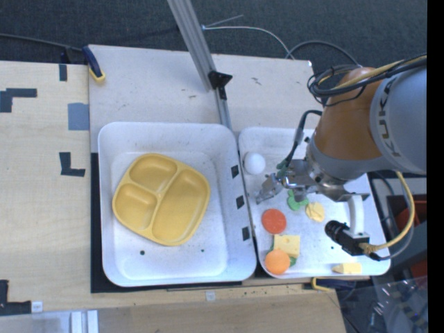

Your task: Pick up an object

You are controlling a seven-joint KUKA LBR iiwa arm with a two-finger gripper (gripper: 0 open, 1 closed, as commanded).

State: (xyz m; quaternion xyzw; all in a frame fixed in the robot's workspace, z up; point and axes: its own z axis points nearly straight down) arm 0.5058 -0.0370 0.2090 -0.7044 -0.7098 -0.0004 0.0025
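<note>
Small objects sit in right white bin (305,136): white ball (255,162), red disc (274,220), yellow block (287,244), orange ball (277,261), green piece (298,201), pale yellow piece (316,211). Gripper (267,188) hangs low between white ball and red disc, fingers' state: cannot tell. Yellow compartment tray (161,198) lies in left white bin (111,186).

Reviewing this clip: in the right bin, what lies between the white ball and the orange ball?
In the camera view, between the white ball and the orange ball lies a red round piece; a yellow block sits just beside it.
</note>
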